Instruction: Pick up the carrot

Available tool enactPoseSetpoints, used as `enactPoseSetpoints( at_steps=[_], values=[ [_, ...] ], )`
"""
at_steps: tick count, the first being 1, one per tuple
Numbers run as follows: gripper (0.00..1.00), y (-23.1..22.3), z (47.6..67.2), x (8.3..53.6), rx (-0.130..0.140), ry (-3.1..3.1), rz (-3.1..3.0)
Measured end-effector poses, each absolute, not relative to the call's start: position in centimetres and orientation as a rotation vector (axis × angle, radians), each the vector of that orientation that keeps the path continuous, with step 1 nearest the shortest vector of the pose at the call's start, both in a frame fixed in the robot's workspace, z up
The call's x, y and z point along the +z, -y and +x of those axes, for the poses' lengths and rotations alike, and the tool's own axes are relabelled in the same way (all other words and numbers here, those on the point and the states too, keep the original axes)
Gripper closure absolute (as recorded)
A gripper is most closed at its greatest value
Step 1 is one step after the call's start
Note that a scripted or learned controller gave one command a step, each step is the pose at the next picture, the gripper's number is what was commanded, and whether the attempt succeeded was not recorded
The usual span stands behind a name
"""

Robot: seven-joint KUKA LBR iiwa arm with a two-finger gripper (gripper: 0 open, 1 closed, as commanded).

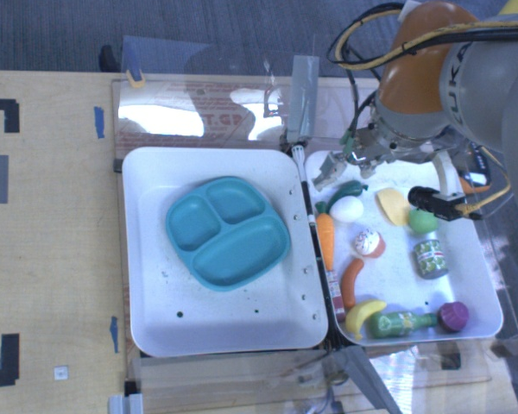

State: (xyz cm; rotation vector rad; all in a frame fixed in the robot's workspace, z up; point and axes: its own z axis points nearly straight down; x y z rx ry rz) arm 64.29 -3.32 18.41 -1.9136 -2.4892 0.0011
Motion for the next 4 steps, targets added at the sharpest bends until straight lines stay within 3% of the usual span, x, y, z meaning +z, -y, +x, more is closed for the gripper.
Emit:
enactPoseSetpoints(
  at_steps=[1, 2, 3, 4],
  values=[
    [0.0, -6.8, 58.1, 18.3, -0.001, 2.548, -1.831],
    [0.0, -2.1, 65.1, 18.4, -0.002, 2.763, -1.501],
    [0.0, -1.5, 54.3, 18.3, 0.0, 2.818, -1.386],
    [0.0, 0.2, 58.4, 23.1, -0.003, 2.72, -1.581]
  ],
)
